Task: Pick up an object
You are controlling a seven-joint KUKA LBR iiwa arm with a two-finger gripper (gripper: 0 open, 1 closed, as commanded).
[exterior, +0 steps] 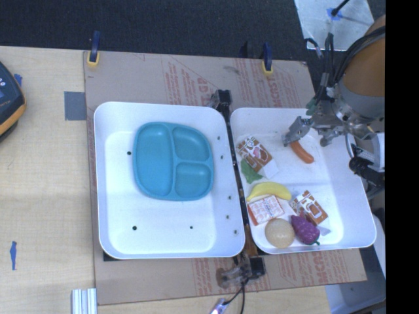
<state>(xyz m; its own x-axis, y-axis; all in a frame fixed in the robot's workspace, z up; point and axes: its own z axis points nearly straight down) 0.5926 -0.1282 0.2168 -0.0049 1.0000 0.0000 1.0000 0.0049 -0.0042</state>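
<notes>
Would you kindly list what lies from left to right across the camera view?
Yellow-edged device → grey tape patch → blue divided plate → banana → purple grapes → gripper.

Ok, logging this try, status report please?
Gripper low in right bin, over orange carrot. Nothing seen between fingers. Packet and banana lie apart, nothing in the way.

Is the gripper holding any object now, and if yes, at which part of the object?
It cannot be told. The gripper sits low in the right bin, right above the orange carrot, but the view does not show the carrot between its fingers.
</notes>
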